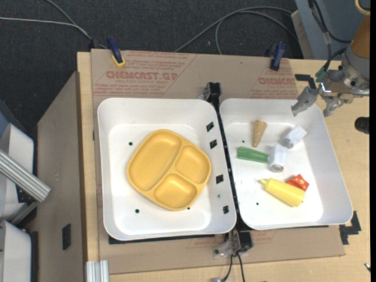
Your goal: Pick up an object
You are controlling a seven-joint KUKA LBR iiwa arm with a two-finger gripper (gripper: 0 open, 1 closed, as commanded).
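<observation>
**Toys in the right bin, gripper up at the far corner**

At the near edge of the bench, a small black clamp (235, 242) sits where the two bins meet. Just past it is the left bin (111, 157) — white and shallow. A yellow plate with three sections (169, 169) lies flat in the middle of it, a little turned.

The right bin (332, 181) holds the small things. Nearest is a yellow squeeze bottle (283, 191) lying on its side. A small red piece (298, 183) touches its far end. A bit farther back lies a green stick-shaped toy (252, 155), and just beside its right end is a white cylinder (278, 158). Past that is a small white block (294, 136), close to the cylinder. To its left is a tan cone (258, 132), pointing toward the near side. Nothing lies on top of these toys.

The gripper (315, 100) hangs over the far right corner of the right bin. Its two fingers (304, 101) are spread apart, with nothing between them. The white block is the nearest toy to the fingers, but they do not touch — the bottle is well apart from them.

At the far edge of the bench, two blue clamps (116, 51) hold a brown board (147, 72) with red letters.
</observation>
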